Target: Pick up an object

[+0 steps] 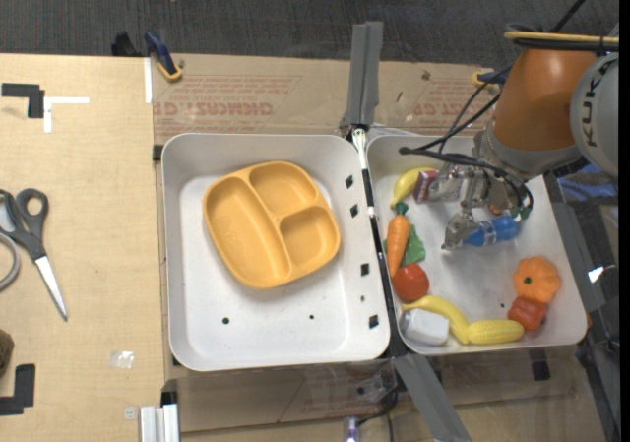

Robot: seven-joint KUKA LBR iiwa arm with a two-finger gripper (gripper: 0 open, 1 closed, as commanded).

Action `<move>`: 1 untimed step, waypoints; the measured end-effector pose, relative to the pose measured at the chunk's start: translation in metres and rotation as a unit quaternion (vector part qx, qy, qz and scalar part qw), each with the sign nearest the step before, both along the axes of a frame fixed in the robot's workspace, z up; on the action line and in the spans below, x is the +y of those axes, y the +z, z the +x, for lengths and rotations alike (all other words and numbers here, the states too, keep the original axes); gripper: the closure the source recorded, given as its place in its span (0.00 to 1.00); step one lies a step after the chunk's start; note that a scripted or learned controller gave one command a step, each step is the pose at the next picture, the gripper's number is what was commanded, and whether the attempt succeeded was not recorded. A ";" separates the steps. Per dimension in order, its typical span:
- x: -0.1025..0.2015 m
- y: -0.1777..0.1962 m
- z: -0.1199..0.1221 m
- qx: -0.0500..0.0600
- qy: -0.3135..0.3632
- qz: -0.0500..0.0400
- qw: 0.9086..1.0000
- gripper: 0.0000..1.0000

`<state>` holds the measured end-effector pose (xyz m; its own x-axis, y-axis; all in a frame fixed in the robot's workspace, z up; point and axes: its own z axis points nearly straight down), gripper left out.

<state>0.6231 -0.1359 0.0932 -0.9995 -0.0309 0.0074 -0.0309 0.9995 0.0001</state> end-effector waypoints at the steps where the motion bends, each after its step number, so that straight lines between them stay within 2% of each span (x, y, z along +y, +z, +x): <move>1: -0.068 0.001 -0.013 -0.007 0.032 -0.001 0.999 0.00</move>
